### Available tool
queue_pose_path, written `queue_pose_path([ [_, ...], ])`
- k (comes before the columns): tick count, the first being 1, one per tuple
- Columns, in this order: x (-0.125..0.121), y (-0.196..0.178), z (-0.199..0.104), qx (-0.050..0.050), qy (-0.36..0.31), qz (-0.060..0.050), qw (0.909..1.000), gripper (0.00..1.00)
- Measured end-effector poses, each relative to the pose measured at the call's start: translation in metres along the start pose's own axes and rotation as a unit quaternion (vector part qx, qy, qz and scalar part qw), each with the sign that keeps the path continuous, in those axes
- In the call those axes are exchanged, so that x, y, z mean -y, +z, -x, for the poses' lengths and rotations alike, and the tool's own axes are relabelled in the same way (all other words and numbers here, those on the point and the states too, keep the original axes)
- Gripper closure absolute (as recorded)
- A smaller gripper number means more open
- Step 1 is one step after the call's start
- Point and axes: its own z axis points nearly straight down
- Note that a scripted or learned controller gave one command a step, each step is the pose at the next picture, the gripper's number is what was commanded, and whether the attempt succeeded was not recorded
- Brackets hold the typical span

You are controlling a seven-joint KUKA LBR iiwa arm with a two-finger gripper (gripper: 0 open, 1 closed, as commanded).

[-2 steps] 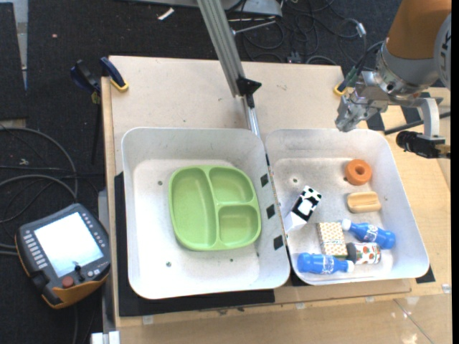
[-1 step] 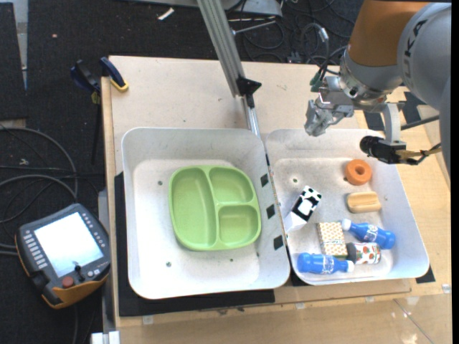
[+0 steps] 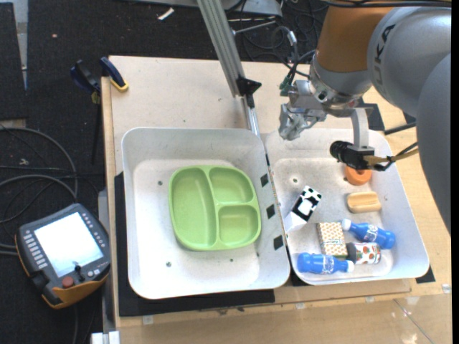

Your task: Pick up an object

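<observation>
The hand (image 3: 292,124) hovers over the right bin's (image 3: 412,224) far-left corner, seemingly empty; whether it is released or clenched I cannot tell. Objects crowd the near edge: bottle (image 3: 323,264), box (image 3: 330,237). Descending here risks striking the rim.

Bench, bins and the gear lying round them

A pale wooden bench (image 3: 179,92) carries two shallow white bins touching side by side, the left bin (image 3: 136,264) towards the bench's near left corner and the right bin (image 3: 418,262) at its near right. Small black clips (image 3: 271,210) sit along the seam where their rims meet. A slanted metal bar (image 3: 222,38) crosses the bench's far edge and ends by the bins' far shared corner. A blue and yellow clamp (image 3: 100,74) grips the far left corner. On the dark floor to the left lie black cables (image 3: 29,170) and a grey, orange-edged teach pendant (image 3: 64,253), screen up.
</observation>
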Motion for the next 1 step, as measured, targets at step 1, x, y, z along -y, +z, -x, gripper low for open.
queue_pose_path([
  [1,-0.0123,0.0037,-0.0620,0.000,0.000,0.002,1.0000,1.00],
])
